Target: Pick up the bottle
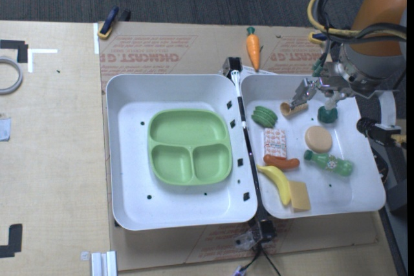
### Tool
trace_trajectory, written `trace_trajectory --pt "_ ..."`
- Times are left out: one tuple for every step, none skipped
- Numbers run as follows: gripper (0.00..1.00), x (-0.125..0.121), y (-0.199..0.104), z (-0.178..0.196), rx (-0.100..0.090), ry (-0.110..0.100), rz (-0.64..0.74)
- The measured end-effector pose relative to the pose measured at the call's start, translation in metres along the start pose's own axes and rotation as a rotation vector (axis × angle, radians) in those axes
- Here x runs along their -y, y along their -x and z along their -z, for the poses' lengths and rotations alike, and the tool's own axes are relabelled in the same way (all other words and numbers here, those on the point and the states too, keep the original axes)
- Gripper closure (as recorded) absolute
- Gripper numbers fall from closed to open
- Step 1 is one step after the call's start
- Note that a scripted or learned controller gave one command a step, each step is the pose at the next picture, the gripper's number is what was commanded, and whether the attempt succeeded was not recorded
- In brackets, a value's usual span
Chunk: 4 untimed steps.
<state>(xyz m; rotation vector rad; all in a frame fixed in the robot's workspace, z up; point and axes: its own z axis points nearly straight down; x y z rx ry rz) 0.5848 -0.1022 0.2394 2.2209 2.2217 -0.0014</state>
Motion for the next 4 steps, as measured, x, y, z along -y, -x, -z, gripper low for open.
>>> trace_trajectory --pt "1.0 0.0 0.0 0.009 0.001 0.0 0.0" --pt "1.0 0.045 -0.075 -0.048 0.0 -0.001 0.11" --pt "1.0 0.102 -0.162 0.014 0.0 -0.001 0.032" --pt "1.0 0.107 -0.229 -0.013 0.0 -0.001 0.387"
